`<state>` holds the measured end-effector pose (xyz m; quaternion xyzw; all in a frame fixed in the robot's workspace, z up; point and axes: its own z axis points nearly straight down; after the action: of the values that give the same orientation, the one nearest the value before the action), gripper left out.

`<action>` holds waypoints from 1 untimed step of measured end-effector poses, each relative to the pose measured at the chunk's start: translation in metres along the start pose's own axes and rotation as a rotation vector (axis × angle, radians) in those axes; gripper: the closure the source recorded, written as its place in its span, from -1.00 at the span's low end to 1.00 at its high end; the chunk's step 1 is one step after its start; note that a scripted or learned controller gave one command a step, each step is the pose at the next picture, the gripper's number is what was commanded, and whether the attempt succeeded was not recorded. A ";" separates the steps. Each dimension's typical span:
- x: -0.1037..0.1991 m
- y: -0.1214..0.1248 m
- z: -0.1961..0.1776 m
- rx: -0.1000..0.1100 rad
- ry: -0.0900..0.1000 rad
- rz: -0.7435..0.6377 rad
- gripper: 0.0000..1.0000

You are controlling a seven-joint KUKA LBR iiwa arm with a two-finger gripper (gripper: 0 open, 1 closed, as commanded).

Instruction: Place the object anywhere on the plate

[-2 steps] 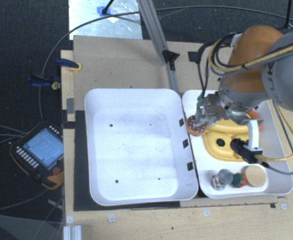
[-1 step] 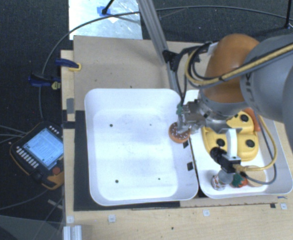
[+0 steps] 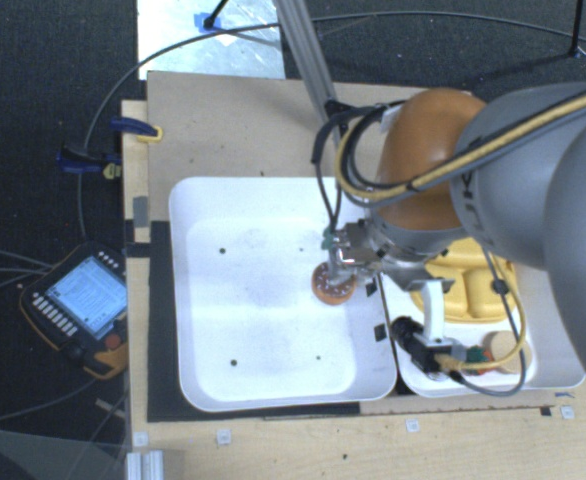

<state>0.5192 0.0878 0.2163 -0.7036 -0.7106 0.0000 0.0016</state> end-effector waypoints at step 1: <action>0.052 -0.007 -0.017 -0.003 0.001 -0.001 1.00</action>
<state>0.5117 0.1395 0.2335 -0.7031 -0.7111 -0.0015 0.0006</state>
